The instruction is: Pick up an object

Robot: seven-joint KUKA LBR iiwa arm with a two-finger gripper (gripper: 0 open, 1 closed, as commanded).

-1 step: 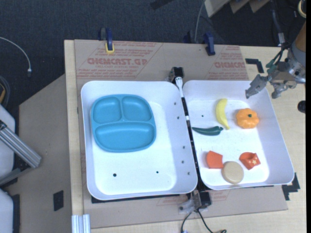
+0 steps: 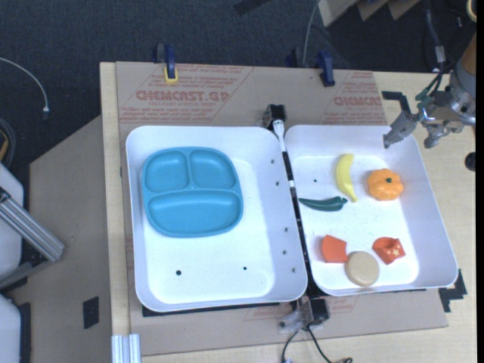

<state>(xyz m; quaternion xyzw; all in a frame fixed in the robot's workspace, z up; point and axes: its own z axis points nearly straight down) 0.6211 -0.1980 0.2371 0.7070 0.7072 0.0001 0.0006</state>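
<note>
the brown bench board (image 2: 227, 89) carries two shallow white bins side by side, touching along the middle. the left bin (image 2: 204, 274) holds a blue divided plate (image 2: 193, 191) with three compartments, sitting toward the bin's upper left. the right bin (image 2: 423, 218) holds all the small pieces. near its upper middle a yellow banana (image 2: 345, 176) stands roughly upright, and just below its lower end lies a dark green pepper (image 2: 323, 202), almost touching it. right of the banana sits a small orange pumpkin (image 2: 384, 185). lower down, an orange-red block (image 2: 333, 249) lies beside a round beige disc (image 2: 362, 268), the two touching or nearly so, and a red piece (image 2: 389, 249) sits just right of them, close to the disc.

the gripper (image 2: 414, 132) hangs at the upper right corner of the right bin, over its rim, up and to the right of the pumpkin and well apart from everything in the bin. its two fingers look spread apart, with nothing between them.
</note>
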